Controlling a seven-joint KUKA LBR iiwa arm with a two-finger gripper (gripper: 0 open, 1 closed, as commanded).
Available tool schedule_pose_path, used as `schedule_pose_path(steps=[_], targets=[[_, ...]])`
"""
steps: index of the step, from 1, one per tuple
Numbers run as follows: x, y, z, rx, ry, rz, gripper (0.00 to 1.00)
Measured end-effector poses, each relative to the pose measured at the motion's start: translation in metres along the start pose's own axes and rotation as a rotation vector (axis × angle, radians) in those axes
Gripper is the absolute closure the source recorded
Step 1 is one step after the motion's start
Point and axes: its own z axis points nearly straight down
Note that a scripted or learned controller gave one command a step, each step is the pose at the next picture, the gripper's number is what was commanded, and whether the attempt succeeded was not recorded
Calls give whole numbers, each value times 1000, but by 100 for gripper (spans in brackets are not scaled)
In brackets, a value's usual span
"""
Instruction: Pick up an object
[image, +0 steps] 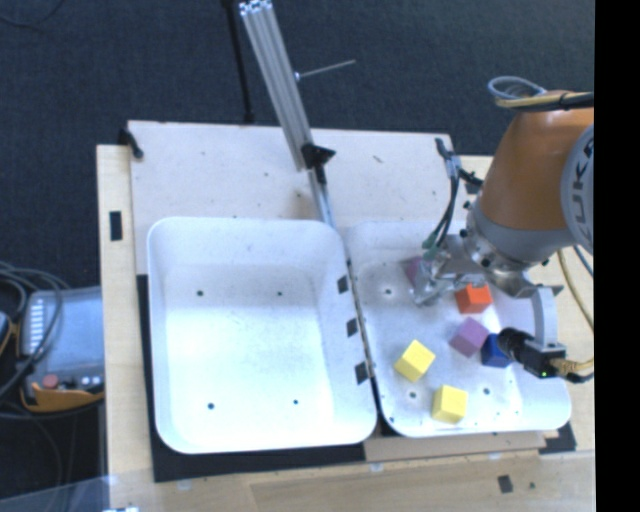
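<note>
My gripper (428, 288) hangs low over the back part of the right bin (400, 415), under the grey and orange arm (535, 190). A small mauve block (411, 268) lies just to its left, touching or nearly touching it. An orange block (473, 297) sits just to its right. A purple block (467, 337) and a blue block (494, 350) lie nearer the front right. Two yellow blocks (414, 360) (449, 403) rest toward the bin's front.
The left bin (200, 400) stands beside the right one, with a low wall between them. A slanted metal rail (285, 95) rises at the back. A black cable fitting (530, 352) hangs by the blue block.
</note>
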Motion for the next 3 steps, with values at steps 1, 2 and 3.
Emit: schedule_pose_path(steps=[1, 2, 3], targets=[[54, -5, -4, 2, 1, 0, 100], [106, -7, 12, 4, -1, 1, 100], [152, -16, 28, 3, -1, 1, 100]])
